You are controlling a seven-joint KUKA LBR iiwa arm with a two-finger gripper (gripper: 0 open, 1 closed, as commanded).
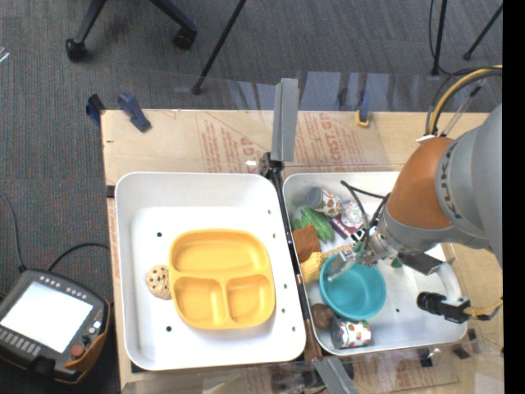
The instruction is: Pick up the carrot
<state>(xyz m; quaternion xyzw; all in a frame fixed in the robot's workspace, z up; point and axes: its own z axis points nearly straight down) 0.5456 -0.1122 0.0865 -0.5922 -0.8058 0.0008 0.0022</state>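
Note:
My gripper point(358, 251) hangs low in the right bin point(410, 322), over the back rim of a teal bowl point(353, 294). The grey arm with its orange band point(418, 199) reaches in from the right and hides the bin's middle behind it. Just left of the gripper lie a yellow corn-like piece point(312, 265), a brown block point(306, 240) and a green leafy toy point(316, 220). Nothing can be made out held in the gripper.
The left bin point(135, 195) holds a yellow divided plate point(221, 277) and a cookie point(157, 281) beside it. In the right bin there are also a small printed can point(354, 333), a dark round item point(321, 313), a grey cup point(315, 196) and wrapped items point(349, 210) at the back.

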